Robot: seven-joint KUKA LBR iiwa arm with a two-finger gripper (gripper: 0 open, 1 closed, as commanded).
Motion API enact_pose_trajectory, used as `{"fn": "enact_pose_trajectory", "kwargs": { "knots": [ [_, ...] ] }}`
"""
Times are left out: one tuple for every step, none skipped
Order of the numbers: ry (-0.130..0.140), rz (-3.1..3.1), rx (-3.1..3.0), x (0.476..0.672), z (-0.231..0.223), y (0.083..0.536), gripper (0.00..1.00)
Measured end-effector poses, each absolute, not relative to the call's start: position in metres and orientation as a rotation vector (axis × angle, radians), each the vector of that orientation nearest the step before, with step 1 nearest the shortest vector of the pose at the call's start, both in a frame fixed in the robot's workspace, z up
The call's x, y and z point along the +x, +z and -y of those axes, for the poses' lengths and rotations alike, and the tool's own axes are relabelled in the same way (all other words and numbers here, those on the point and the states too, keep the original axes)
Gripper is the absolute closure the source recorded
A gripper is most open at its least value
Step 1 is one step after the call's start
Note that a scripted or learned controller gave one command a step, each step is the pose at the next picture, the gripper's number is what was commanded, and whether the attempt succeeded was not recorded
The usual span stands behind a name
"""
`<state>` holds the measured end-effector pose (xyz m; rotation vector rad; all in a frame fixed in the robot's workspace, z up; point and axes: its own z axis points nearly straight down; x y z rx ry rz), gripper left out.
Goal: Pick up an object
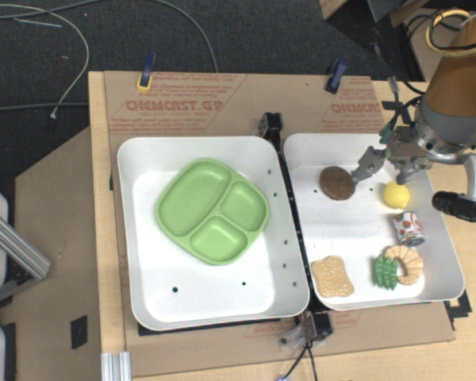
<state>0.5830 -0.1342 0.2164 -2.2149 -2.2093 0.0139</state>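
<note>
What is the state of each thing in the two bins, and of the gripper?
Green divided plate: lying flat in the left bin, nothing on it.
Brown round piece: flat in the right bin, beside the gripper.
Yellow ball: loose in the bin.
Small can: on its side.
Toast slice: flat.
Green and tan toy: lying loose.
Gripper: fingers open, holding nothing.

We found a single fixed camera mounted above the bench, looking down at a slant from the near side. Its field took in both shallow white plastic bins whole: the left bin (pixel 143 292) sat near centre, the right bin (pixel 317 153) toward the right edge. The brown cardboard sheet (pixel 222 94) beneath them and the dark carpeted floor (pixel 63 54) beyond lay at the top. The grey and orange arm (pixel 458 78) entered from the right. The camera stood at moderate height.
</note>
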Motion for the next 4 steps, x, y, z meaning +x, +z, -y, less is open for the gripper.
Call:
{"fn": "enact_pose_trajectory", "kwargs": {
  "knots": [
    [0.000,2.221,-2.220,0.586,0.134,0.225,0.00],
    [0.002,2.219,-2.219,0.576,0.135,0.173,0.00],
    [0.003,2.218,-2.218,0.569,0.126,0.120,0.00],
    [0.003,2.218,-2.218,0.569,0.126,0.083,0.00]
  ]
}}
